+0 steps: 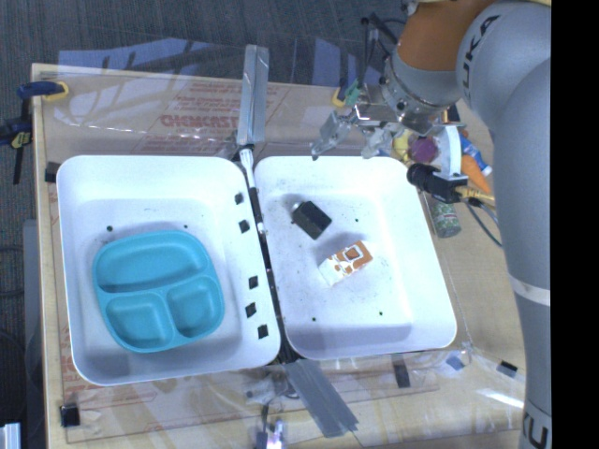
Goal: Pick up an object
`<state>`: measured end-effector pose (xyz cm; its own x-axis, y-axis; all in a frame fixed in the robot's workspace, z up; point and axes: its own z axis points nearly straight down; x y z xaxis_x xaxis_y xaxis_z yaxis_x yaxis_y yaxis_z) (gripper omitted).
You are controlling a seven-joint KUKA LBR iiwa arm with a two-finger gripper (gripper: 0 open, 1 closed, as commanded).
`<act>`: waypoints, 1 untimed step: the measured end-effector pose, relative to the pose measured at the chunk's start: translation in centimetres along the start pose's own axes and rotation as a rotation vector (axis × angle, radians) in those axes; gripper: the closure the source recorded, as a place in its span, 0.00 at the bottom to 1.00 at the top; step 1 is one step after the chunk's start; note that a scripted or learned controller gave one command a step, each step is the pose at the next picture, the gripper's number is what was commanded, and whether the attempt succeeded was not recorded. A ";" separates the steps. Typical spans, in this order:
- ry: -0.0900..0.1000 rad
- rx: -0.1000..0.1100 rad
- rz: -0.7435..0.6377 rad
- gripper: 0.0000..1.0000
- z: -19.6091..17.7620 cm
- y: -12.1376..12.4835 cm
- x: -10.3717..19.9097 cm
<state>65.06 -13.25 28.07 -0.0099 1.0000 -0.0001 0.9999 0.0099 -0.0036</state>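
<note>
Blue divided tray (157, 289) in the left bin (80, 190), black block (311, 218) and white-orange packet (345, 262) in the right bin (426, 288), arm bent over the far rim, gripper (351, 142) open, holding nothing.

You see thick grey arm (510, 110), smooth rounded casing, dark lettering near top. Orange band (435, 36) sits above wrist. Below it, metal two-finger gripper (351, 137), silvery, thin dark cables trailing around wrist.
</note>
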 end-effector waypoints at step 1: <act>-0.001 0.002 0.025 0.00 11.9 -2.8 -4.0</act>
<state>62.25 -17.25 16.22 0.0148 0.9999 -0.0007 0.9999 -0.0148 -0.0059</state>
